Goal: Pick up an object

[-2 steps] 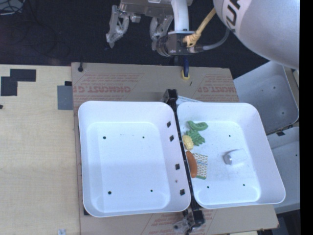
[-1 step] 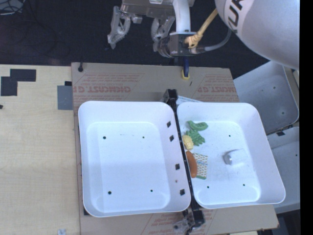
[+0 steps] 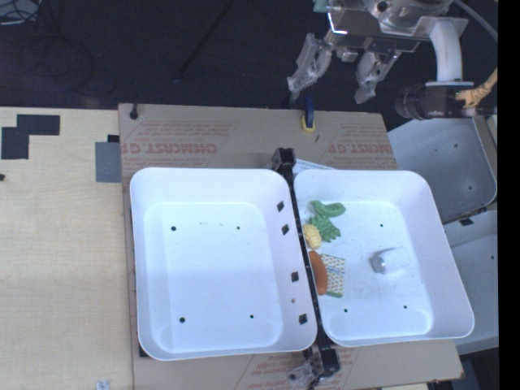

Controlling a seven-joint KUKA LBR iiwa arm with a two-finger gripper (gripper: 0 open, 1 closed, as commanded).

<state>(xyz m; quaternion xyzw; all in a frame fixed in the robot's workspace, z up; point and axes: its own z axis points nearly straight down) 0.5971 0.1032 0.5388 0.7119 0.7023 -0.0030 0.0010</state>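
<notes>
My gripper (image 3: 335, 78) hangs high above the far edge of the bench, beyond the right bin (image 3: 422, 201), with its two fingers spread apart and nothing between them. In the right bin, against its left wall, lie a green leafy toy (image 3: 327, 218), a small yellow corn piece (image 3: 312, 236), and an orange carrot-like piece (image 3: 319, 274) on a pale mesh pouch (image 3: 335, 273). A small grey-white block (image 3: 387, 261) sits toward the middle right of that bin. All of these lie well below and in front of the gripper.
The left bin (image 3: 211, 258) stands beside the right one, with a black divider with clips (image 3: 294, 250) between them. Both rest on a cardboard sheet (image 3: 203, 140). A small blue and yellow post (image 3: 309, 114) stands at the board's far edge under the gripper.
</notes>
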